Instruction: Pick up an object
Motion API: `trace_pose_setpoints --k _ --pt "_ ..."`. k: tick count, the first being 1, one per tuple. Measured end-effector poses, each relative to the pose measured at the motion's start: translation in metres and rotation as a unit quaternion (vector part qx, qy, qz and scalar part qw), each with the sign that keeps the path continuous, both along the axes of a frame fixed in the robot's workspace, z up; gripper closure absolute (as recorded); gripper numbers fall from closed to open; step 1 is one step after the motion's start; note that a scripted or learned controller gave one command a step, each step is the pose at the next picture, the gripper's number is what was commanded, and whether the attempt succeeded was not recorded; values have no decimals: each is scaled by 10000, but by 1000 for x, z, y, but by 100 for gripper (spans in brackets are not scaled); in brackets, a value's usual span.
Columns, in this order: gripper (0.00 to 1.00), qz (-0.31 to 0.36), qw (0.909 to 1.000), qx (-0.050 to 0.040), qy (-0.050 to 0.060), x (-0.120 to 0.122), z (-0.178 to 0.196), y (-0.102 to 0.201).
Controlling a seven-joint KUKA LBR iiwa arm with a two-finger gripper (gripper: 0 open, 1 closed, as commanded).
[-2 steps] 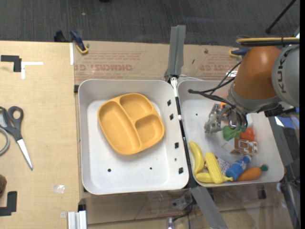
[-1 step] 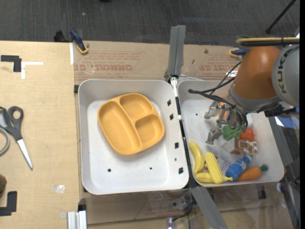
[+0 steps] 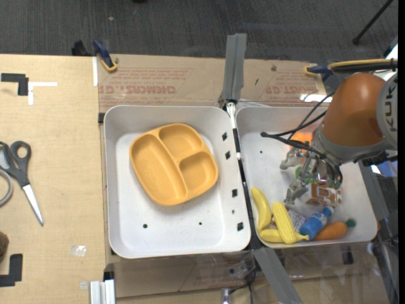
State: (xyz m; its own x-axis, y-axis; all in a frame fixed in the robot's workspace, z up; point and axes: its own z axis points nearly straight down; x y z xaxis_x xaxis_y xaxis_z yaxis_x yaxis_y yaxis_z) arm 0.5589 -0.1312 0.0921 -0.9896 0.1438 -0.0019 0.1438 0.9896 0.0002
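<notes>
End effector [image 3: 302,181], finger state unclear, low in the right bin [image 3: 266,151] above smooth yellow banana [image 3: 261,209], knobbly corn [image 3: 285,222]

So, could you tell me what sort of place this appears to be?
Probably a robotics lab bench for grasping trials: a KUKA arm reaches over two white bins of toy food, with cardboard sheeting and scissors alongside.

The right bin's [image 3: 266,116] upper left floor lies open; banana [image 3: 261,209], corn [image 3: 284,222], and carrot [image 3: 332,230] crowd its lower edge.
</notes>
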Motion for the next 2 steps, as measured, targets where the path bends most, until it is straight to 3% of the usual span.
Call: trace_pose_setpoints --k 1,2 --pt "0 -285 9996 0 -13 28 0 -13" --pt "0 -426 9991 2 -21 57 1 -1"
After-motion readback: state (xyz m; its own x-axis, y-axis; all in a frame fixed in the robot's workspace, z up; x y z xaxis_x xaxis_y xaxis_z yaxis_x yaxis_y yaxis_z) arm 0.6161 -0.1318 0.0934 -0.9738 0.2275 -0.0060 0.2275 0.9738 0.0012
